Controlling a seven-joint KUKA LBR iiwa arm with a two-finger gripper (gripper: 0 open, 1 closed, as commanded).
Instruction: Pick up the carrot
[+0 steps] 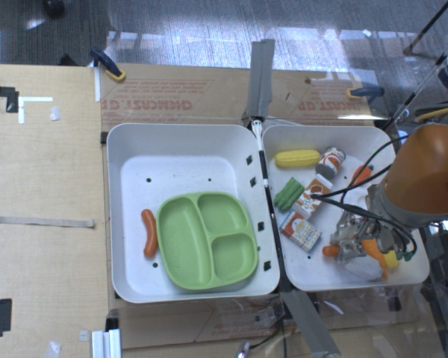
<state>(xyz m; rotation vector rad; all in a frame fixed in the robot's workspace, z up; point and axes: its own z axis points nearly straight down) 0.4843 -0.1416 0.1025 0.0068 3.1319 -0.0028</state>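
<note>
Two bins (119,200) side by side; carrot (361,175) lies in the right one near its far right wall, beside the small can (329,160). Gripper (352,246) is low over the near end, w/ orange bits around it; can't tell its grip state or whether it has anything. You'd want to lift clear, move back toward the carrot, align along its length, and avoid the cables.

Red print on cardboard sheet (209,99) behind bins, upside down, not legible.
</note>
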